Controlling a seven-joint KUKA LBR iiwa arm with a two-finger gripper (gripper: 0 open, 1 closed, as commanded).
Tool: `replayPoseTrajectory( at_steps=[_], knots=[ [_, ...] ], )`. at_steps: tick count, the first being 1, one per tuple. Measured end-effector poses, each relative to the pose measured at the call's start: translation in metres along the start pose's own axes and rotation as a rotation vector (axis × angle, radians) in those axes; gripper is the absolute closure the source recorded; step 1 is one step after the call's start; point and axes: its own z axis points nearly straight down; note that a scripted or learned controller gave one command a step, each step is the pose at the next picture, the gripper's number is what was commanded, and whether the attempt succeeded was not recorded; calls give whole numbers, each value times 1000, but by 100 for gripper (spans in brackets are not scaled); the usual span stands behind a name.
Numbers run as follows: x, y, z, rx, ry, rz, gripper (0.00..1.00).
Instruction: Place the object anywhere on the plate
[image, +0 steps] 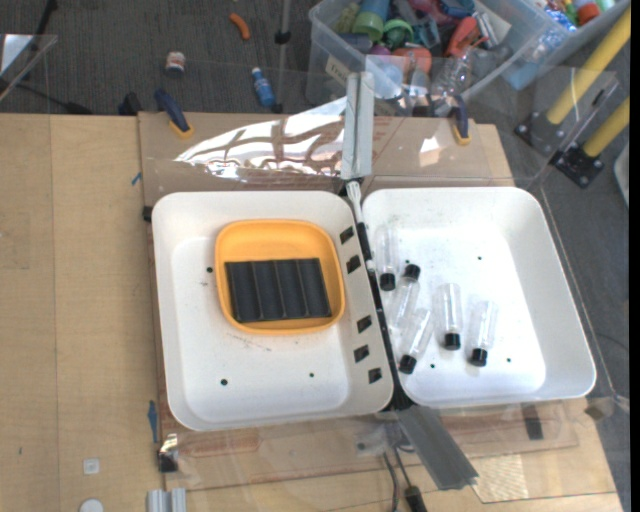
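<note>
Five capped vials (432, 310) in right bin (520, 215) | orange plate (280, 238) left | claw state: cannot tell

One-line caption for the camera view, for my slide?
Orange plate with black ridged insert in left white bin; clear black-capped vials in right bin.

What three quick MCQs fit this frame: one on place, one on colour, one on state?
1. Where is the plate?
A. left bin
B. right bin
C. on the bench outside the bins

2. What colour is the plate?
A. blue
B. orange-yellow
C. green

3. How do the clear vials stand with respect to the plate?
A. stacked on the plate
B. one on the plate, the others off
C. all lying in the right bin, none on the plate

Answers: 1 A, the plate sits in the left bin. 2 B, its rim is orange-yellow around a dark ribbed insert. 3 C, the black-capped vials lie scattered in the right bin, apart from the plate.
</note>
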Motion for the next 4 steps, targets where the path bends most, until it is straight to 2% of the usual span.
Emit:
replayPoseTrajectory(
  at_steps=[1,2,3,4],
  knots=[
    [18,29,0,-1,0,-104,100],
    [17,29,1,1,0,-408,100],
    [32,53,1,-5,-1,-840,100],
    [30,69,2,-6,-2,-1133,100]
  ],
)
